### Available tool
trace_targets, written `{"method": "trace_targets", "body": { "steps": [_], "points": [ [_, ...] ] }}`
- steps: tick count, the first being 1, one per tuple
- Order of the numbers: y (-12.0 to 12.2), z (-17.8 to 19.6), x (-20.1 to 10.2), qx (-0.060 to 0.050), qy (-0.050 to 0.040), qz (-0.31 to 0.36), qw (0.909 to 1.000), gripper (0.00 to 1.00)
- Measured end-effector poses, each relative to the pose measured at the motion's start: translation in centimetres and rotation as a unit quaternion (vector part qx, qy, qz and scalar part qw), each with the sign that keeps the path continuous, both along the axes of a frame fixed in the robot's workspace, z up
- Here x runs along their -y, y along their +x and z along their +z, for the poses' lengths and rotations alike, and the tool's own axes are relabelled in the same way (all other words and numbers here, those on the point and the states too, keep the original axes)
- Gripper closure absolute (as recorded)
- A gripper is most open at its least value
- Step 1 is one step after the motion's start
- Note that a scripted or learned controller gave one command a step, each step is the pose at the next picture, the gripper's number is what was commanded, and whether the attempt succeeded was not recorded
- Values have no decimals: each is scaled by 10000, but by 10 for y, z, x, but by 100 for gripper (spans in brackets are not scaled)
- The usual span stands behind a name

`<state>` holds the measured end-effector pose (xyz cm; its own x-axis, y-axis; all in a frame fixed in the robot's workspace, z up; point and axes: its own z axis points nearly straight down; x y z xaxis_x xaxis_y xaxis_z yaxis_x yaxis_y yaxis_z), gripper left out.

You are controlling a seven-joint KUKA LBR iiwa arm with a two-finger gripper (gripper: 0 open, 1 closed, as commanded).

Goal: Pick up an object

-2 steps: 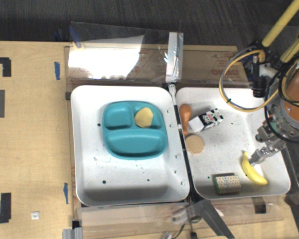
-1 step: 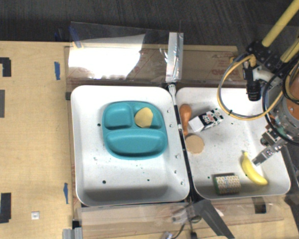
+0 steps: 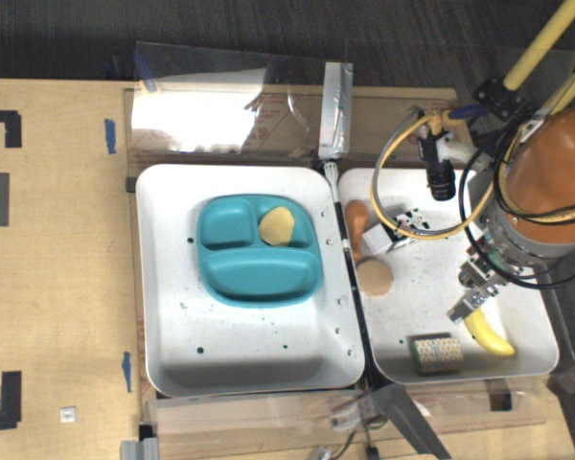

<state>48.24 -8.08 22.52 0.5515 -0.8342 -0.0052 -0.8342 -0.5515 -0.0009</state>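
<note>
In the right bin (image 3: 431, 286) lie a yellow banana (image 3: 489, 335) at the front right, a small speckled box (image 3: 435, 353) at the front, a tan round piece (image 3: 374, 277) and an orange-brown piece (image 3: 357, 218) by the left wall, and a small white and grey item (image 3: 378, 241) between those two. My gripper (image 3: 473, 295) hangs low over the bin's right side, just above the banana's upper end. Nothing shows in its grasp. In the left bin (image 3: 163, 257), a teal divided plate (image 3: 259, 266) holds a yellow round piece (image 3: 276, 225) in its upper right compartment.
The arm's grey body and orange band (image 3: 546, 175) cover the right bin's far right corner, with yellow and black cables (image 3: 431, 161) looping over its back. A clear plastic sheet (image 3: 230, 113) lies behind the left bin. The centre of the right bin's floor is bare.
</note>
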Motion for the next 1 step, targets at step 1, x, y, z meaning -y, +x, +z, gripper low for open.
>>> {"method": "trace_targets", "body": {
  "steps": [1],
  "points": [
    [32,-106,23,-40,9,-249,9997,100]
  ]
}}
